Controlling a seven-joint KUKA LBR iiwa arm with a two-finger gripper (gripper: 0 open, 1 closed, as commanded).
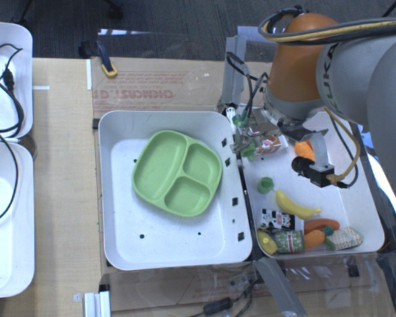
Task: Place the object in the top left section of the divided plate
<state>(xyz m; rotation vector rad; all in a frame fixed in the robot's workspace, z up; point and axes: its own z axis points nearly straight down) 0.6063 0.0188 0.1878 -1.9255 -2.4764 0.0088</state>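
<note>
Camera view: the grey arm with its orange band comes in from the upper right of the frame and hangs over the right bin (376, 226). Its gripper (251, 137) sits low at that bin's upper left corner, hard by the wall shared with the left bin (109, 197). Whether the claw is open or closed I cannot tell; cables and a glossy packet (267, 142) crowd the tip, and nothing can be seen clearly held. Which thing it is going for is not plain either.

The green divided plate (177, 172) lies in the left bin, turned at an angle, all three sections bare. The candidates all lie in the right bin: a small green piece (265, 184) below the gripper, a banana (297, 207), an orange piece (304, 148) beside the wrist, and a cluster along the lower edge.

What could go wrong, as I judge it: the gripper works so near the bin wall that it may close on the rim or the packet's slippery edge and come up with nothing. Because the plate sits rotated, the top left section is easy to mistake, and a drop near a ridge could slide into the neighbouring section.

The bins stand on a pale wooden bench with a cardboard sheet (152, 84) behind; dark carpet runs along the top of the frame
</note>
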